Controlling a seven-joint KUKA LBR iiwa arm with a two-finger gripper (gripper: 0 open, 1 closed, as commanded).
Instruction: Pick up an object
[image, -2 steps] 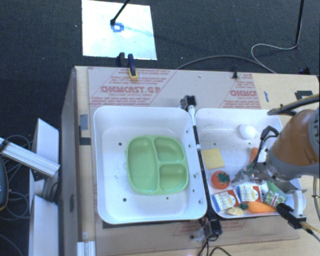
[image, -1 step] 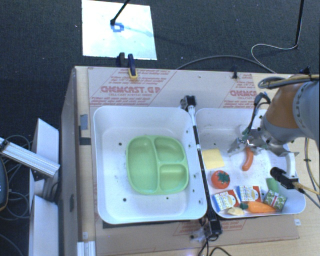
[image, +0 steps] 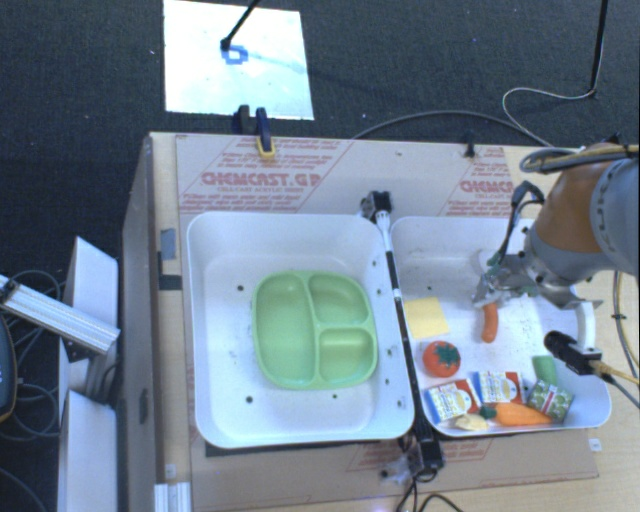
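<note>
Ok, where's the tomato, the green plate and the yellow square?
tomato (image: 441, 359), camera view, on its red middle.
green plate (image: 285, 335), camera view, in its big compartment.
yellow square (image: 426, 317), camera view, at its flat center.

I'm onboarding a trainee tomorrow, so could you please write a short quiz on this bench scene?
1. True or false: the green divided plate lies in the left bin.
2. Which lies nearest the gripper? A. tomato B. sausage C. carrot
3. Fill in: the yellow cheese slice lies in the ___ bin.

Key: 1 true; 2 B; 3 right.
</note>
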